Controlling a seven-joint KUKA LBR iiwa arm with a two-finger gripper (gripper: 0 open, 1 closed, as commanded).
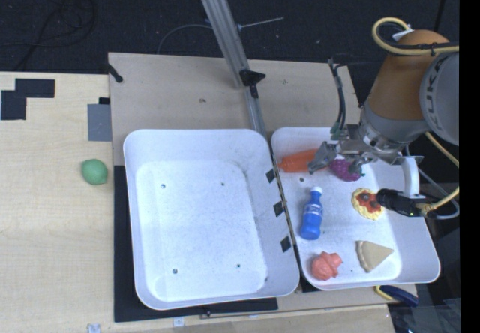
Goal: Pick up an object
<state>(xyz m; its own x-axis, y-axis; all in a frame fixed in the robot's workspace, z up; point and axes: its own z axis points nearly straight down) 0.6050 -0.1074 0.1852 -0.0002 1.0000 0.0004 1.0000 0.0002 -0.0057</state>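
The right bin [420,264] holds several objects: an orange carrot-like piece [297,161], a purple lump [346,169], a blue bottle with a white cap [312,214], a red and yellow round item [367,203], a pinkish-red lump [325,265] and a tan wedge [373,254]. My gripper [339,157] hangs low over the bin's far part, its fingers spread apart. It sits between the carrot piece and the purple lump, just above the lump. Nothing is visibly held between the fingers.
The left bin [196,219] lies beside the right one. A green ball [94,172] rests on the wooden bench at far left. A slanted metal rail [231,39] rises behind the bins. Cables hang by the arm at right.
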